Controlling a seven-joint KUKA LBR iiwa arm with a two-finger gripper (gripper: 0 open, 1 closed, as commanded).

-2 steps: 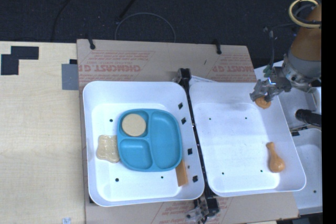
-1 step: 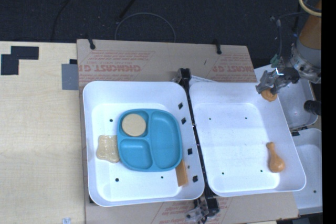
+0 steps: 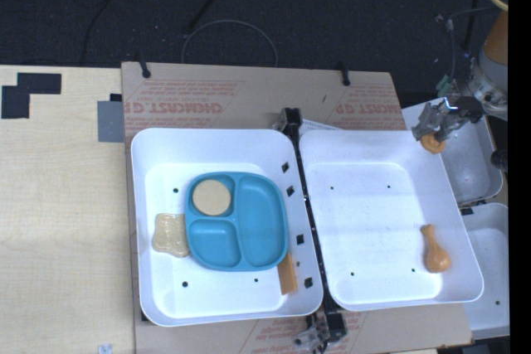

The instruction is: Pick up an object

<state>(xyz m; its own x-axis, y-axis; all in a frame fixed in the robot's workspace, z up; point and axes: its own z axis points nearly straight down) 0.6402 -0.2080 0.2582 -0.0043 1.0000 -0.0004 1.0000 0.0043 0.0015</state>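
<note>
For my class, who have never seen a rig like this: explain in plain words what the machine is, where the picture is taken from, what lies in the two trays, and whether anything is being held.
This is one picture from a camera fixed above a bench, looking down at a slant. The machine is a robot arm reaching in from the right edge; its grasping tool sits near the upper right corner of the right bin. A small orange thing shows right at the tool, but the picture is too blurred to tell whether it is gripped.

Two shallow white bins stand side by side. The left bin holds a blue divided plate with a round tan disc in one compartment, a pale sponge-like piece beside the plate's left edge, and a brown stick at its lower right. The right bin holds an orange pear-shaped object near its right wall.
</note>
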